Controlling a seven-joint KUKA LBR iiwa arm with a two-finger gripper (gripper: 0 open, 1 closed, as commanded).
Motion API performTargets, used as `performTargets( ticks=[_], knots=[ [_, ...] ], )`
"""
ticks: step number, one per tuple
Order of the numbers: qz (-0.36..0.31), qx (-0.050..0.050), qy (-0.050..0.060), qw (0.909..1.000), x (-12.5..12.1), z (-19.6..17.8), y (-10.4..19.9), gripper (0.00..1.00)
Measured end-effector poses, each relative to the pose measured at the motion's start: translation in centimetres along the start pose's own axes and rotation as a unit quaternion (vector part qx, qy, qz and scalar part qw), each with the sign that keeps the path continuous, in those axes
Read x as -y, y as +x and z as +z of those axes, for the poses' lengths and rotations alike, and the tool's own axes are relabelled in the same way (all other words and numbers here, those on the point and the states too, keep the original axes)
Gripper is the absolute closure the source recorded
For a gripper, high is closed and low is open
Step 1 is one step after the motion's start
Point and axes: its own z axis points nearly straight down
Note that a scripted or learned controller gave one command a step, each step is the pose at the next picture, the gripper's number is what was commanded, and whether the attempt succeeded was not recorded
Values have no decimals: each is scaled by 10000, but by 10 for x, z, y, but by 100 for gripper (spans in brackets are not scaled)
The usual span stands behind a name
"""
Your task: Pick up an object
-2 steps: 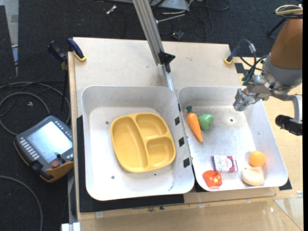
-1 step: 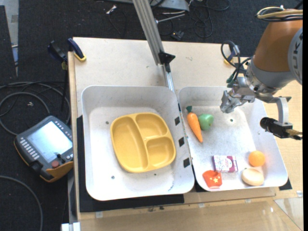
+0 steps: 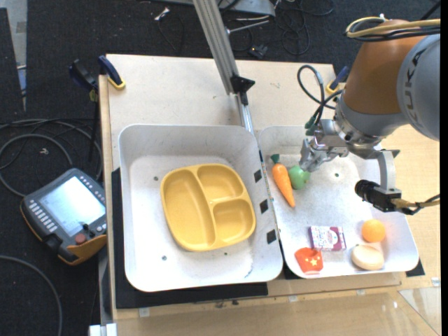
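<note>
Right now the gripper (image 3: 313, 154) hangs low over the far left corner of the right bin (image 3: 392, 264), and whether it is open or closed cannot be told from this angle. Just beside it, toward the near left, sit a small green ball (image 3: 299, 178) and a carrot (image 3: 283, 185), touching each other. The carrot's long axis runs from far to near, leaning slightly right. A small pink box (image 3: 327, 238) carries printing too small to read.
</note>
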Motion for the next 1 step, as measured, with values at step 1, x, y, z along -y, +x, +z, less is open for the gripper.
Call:
performTargets(
  ticks=[1],
  knots=[
    [-1, 2, -1, 10000, 10, -4, 48, 100]
  ],
)
